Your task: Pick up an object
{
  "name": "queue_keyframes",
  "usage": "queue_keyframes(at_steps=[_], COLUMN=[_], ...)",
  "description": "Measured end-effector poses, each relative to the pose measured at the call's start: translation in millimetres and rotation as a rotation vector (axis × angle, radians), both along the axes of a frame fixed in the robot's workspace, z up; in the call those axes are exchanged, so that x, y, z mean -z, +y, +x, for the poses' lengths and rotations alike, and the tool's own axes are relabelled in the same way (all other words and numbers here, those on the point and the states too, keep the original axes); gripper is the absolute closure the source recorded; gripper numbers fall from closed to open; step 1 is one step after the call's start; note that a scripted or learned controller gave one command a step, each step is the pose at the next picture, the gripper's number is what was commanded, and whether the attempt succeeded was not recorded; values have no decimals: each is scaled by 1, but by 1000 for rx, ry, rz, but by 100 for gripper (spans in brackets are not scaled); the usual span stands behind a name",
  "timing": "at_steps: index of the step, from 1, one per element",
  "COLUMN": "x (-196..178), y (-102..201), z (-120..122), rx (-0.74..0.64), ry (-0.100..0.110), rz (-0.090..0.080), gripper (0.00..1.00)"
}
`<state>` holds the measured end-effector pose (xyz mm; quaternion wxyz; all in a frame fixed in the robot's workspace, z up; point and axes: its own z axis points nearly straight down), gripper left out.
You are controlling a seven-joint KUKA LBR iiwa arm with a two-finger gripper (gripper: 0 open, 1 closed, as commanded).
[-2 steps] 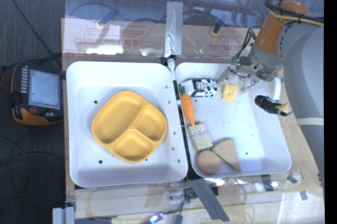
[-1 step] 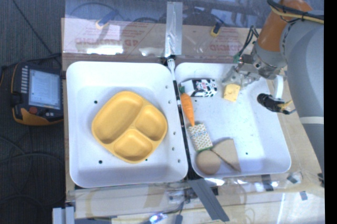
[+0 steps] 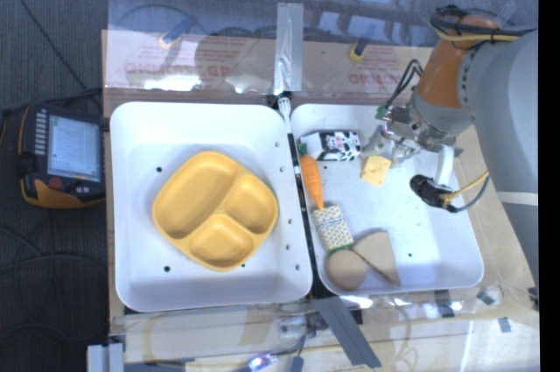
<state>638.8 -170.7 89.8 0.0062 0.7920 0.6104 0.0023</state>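
Sitting nearest in right bin (image 3: 455, 270): tan egg (image 3: 346, 268), brown wedge (image 3: 378, 253), patterned block (image 3: 332, 227). Then carrot (image 3: 311, 178), cheese piece (image 3: 376, 170), cow-print toy (image 3: 339, 144). Gripper (image 3: 395, 137) right above cheese, grip state — cannot tell. Yellow divided plate (image 3: 215, 208) in left bin (image 3: 131, 186).

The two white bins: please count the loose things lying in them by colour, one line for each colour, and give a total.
Yellow: 2, the divided plate and the cheese wedge
Orange: 1, the carrot
Black and white: 1, the cow-patterned toy
Tan or brown: 2, the egg-shaped piece and the flat wedge
Pale, checkered: 1, the small block
Total: 7
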Motion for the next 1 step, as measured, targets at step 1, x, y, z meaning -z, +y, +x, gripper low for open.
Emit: queue_keyframes(at_steps=[1], x=[-132], y=[90], z=[14], rx=[45], ry=[14], rz=[4], gripper=[100])
